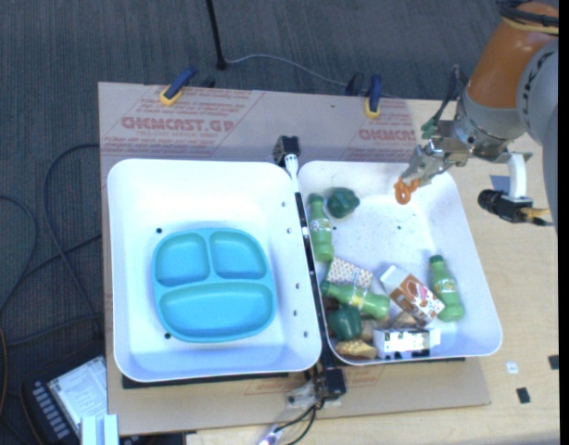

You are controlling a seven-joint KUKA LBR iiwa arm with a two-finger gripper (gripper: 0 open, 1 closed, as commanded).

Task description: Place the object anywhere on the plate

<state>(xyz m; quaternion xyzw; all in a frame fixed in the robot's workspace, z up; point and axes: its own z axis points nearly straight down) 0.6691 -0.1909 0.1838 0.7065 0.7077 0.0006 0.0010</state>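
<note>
Orange piece clenched in the end effector, far from the plate

You see the end effector (416,176) gripping a small orange object (402,191) that dangles over the right bin's (470,248) far corner; from there the blue plate (213,284) lies well off to the left and nearer, in the left bin (136,202), past the divider

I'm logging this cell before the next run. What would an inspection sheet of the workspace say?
Surface: brown board bearing two white bins, left bin and right bin.
Job's things: blue plate in left bin, bare; small orange object at the claw's tip.
Clutter: green bottles, boxes and toys piled in right bin's near half.
Grippers: claw over right bin's far corner.
Cables: black cable left of the board.
Surroundings: dark carpet; two clamps on the board's far edge.
</note>
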